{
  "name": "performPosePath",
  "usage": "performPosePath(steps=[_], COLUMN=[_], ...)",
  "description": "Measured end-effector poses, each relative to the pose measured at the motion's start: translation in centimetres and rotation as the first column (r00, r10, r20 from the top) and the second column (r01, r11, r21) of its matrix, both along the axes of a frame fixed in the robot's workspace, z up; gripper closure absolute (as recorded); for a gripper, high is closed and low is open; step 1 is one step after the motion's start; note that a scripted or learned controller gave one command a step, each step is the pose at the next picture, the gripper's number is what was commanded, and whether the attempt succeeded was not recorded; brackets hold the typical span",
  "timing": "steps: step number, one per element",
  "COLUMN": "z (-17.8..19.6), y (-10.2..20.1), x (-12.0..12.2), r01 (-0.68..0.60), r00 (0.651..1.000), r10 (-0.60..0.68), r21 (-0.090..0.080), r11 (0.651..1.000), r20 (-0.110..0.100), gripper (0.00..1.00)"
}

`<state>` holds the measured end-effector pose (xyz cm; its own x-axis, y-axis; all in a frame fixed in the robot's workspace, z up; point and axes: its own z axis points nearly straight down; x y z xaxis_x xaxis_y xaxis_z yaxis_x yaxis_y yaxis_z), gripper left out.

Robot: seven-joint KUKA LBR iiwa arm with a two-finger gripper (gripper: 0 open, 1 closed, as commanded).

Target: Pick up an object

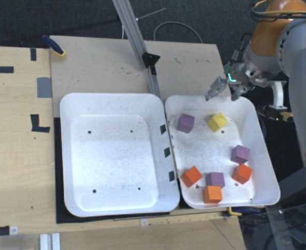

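Hovering gripper (223, 91) — fingers spread, above right bin's (262, 134) far rim

right bin (261, 139): 7 blocks (186, 123) inside | left bin (64, 139): touching its left side

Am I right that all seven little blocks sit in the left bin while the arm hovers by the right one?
Not quite. The camera view shows all seven blocks, such as the yellow block, in the right bin; the left bin holds none. The arm does hover by the right one.
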<state>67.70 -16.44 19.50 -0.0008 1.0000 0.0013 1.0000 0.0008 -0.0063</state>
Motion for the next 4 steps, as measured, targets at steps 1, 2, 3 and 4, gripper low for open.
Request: performPosePath(steps=[1, 2, 3, 4], z=[0.3, -4.7, -9.7, -8.6], y=[0.0, 1.0, 0.9, 1.0], x=[0.1, 0.1, -0.1, -0.1], r01=[-0.001, -0.001, 0.001, -0.001], r00=[1.000, 1.000, 1.000, 1.000], r10=[0.001, 0.001, -0.001, 0.001], r21=[-0.002, -0.002, -0.004, -0.004], r11=[1.000, 1.000, 1.000, 1.000], r20=[0.005, 0.001, -0.004, -0.004], gripper=[0.00, 0.00, 0.00, 1.00])
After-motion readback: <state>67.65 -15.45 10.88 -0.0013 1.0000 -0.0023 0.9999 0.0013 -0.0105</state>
